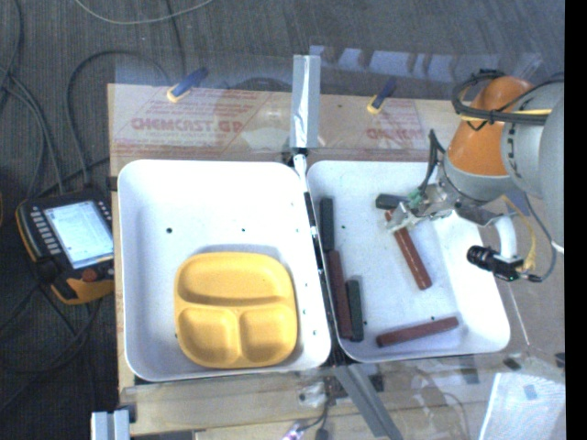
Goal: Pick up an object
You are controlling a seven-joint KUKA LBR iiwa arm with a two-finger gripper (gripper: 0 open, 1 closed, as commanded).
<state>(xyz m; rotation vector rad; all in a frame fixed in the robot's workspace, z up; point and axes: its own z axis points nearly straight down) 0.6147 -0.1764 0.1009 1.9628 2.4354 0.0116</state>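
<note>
The right bin [477, 333] holds several bars. A reddish-brown bar [415, 261] lies slanted near the bin's middle, and my gripper [404, 211] hangs right at its upper end, low over the bin floor. Whether it touches the bar I cannot tell. A second brown bar [417, 331] lies near the front wall. Along the left wall lie a dark bar [326, 223], a brown bar [338, 291] and a short dark bar [354, 297]. The arm, with its orange band [484, 145], reaches in from the right.
A yellow three-compartment tray [238, 308] sits at the front of the left bin [147, 191]. A black cable fitting [491, 261] hangs from the wrist over the right bin's right side. A handheld control pendant [69, 236] lies left of the bench.
</note>
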